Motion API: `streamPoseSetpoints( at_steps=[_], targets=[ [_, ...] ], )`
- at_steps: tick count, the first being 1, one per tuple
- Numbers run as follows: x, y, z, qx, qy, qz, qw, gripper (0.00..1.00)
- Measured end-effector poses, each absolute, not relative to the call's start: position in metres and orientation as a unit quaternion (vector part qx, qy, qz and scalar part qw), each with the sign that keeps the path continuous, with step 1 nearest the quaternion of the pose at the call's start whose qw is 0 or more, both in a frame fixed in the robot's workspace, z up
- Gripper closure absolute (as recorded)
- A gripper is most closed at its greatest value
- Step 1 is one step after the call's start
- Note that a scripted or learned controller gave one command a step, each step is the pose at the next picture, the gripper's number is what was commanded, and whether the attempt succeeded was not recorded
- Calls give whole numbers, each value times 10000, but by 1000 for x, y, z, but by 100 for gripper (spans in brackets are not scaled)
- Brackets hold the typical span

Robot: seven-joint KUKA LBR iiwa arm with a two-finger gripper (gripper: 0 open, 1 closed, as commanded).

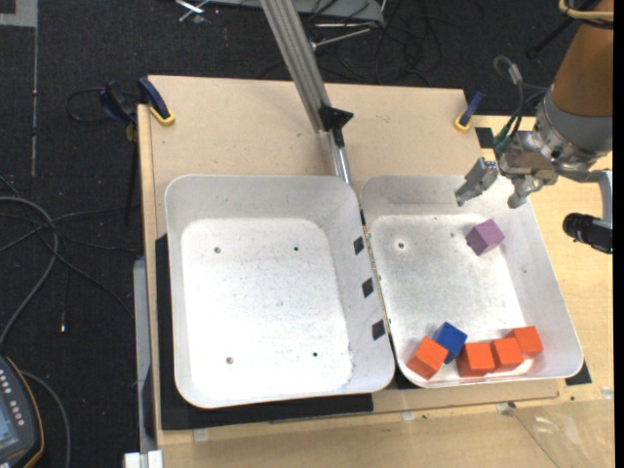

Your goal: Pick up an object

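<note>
Hovering over the far end of the right bin point(546, 261), the hand point(497, 185) has its two fingers spread apart with nothing between them. Below it and slightly nearer the camera, the purple block point(485, 235) lies alone on the bin floor, apart from the fingers. Along the bin's near edge sit four more candidates: an orange block point(426, 357) at the left, a blue block point(450, 338) touching or just beside it, then two orange blocks point(493, 353) and a last orange block point(527, 339) packed close in a row. The left bin point(195, 203) holds no blocks.

By this view the task has hardly begun: no object is gripped or lifted. How high the hand hangs over the bin is hard to judge from this slanted angle. What is left is the descent onto a block, probably the purple one since it is nearest, the closing of the fingers and the lift.
</note>
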State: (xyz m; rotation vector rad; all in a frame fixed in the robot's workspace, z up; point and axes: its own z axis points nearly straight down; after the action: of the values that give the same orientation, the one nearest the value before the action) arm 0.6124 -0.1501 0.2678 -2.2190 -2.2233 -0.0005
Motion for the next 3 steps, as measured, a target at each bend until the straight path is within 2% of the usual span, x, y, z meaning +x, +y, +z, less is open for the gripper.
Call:
streamPoseSetpoints(
  at_steps=[1, 2, 3],
  targets=[
    [627, -195, 124, -7055, -7086, -62, -136, 0],
    [620, -194, 122, -7067, -7075, -7, -27, 100],
    [620, -194, 122, -7069, -7073, -4, -21, 0]
  ],
)
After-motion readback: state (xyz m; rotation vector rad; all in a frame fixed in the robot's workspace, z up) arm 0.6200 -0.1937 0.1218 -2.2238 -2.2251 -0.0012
